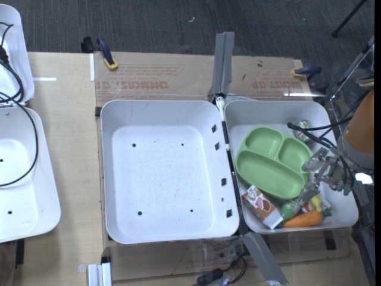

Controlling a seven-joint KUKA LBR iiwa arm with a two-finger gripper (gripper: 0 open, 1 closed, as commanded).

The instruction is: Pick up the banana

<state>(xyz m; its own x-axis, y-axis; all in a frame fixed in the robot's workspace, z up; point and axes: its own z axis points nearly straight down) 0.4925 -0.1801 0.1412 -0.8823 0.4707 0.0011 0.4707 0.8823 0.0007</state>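
The banana (325, 204) shows as a small yellow patch in the front right corner of the right bin (280, 105), mostly hidden among other toys and behind the gripper. My gripper (312, 186) hangs low over that corner, just left of and above the banana, at the green plate's near right edge. The orange-banded wrist comes in from the right edge above it.
A green divided plate (271, 159) fills the middle of the right bin. A small printed carton (262, 205), a green toy (289, 210) and an orange carrot (304, 220) lie along its front wall. A can (301, 127) lies at the back right. The left bin (161, 107) stands beside it.
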